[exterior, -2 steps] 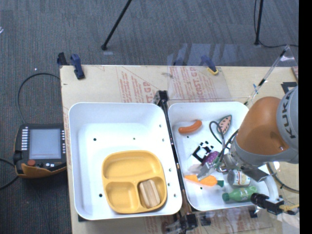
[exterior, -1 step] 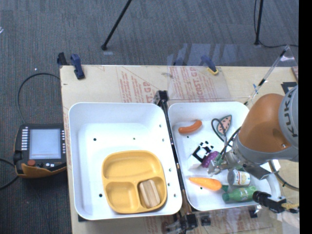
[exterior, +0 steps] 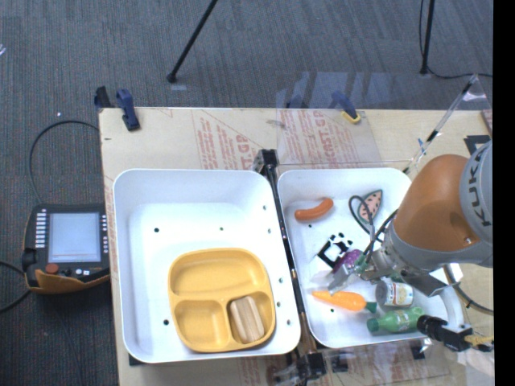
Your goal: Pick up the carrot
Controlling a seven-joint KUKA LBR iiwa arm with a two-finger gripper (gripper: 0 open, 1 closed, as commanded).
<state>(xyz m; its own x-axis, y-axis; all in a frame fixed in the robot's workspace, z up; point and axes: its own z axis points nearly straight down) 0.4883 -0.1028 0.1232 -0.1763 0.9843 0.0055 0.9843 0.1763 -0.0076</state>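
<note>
Down on the bench point(exterior: 201, 135), you have two white bins side by side. Your left bin point(exterior: 137, 215) carries a yellow divided plate point(exterior: 201, 280), with a tan bread-like block point(exterior: 247, 318) lying in its lower right compartment. Your right bin point(exterior: 386, 179) holds the small things. The arm point(exterior: 438, 207), grey with its orange band, reaches in from the right and covers that bin's right side. Its gripper point(exterior: 344, 273) hangs low over the bin's middle, just above the carrot; you cannot tell from this angle how its jaws stand. The carrot point(exterior: 341, 300) lies flat near the bin's front wall, orange with its green end pointing right, and nothing shows it gripped. Just right of it you see a green bottle point(exterior: 396, 322) on its side and a small can point(exterior: 394, 293). A sausage point(exterior: 314, 210) lies toward the back, with a watermelon slice point(exterior: 370, 205) to its right.
</note>
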